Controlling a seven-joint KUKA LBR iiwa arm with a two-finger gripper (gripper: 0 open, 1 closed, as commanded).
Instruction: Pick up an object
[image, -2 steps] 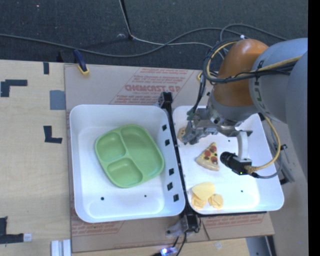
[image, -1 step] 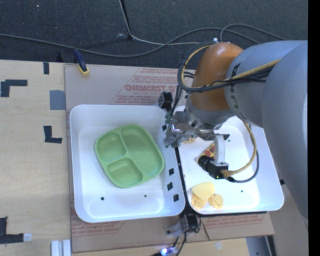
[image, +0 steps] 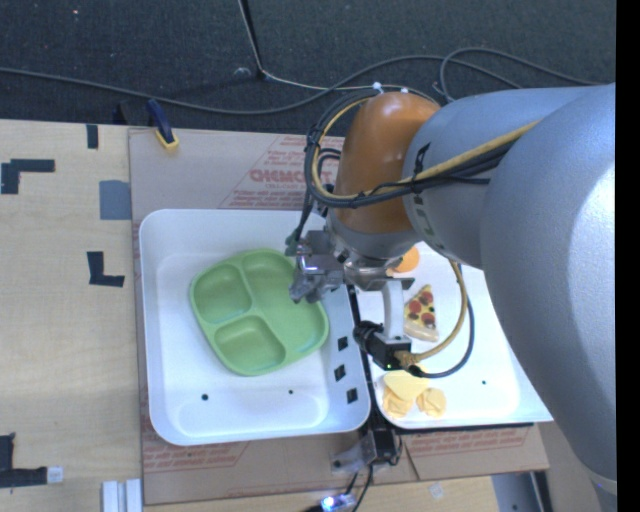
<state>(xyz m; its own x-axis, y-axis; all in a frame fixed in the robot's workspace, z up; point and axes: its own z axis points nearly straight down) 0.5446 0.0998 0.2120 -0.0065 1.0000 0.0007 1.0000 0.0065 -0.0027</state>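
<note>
Reaching in from 3 o'clock: grey arm (image: 530, 200) with orange band, gripper (image: 312, 272) low over the 3 o'clock rim of the green divided plate (image: 258, 312) in the left bin (image: 160, 330); open or shut, impossible to tell. Plate's long axis running 11 to 5 o'clock, bulk lying toward 8 o'clock from the gripper. Smaller, in the right bin (image: 500, 385): pizza slice (image: 421, 312) toward 4 o'clock, yellow pieces (image: 413, 394) toward 5 o'clock.
</note>
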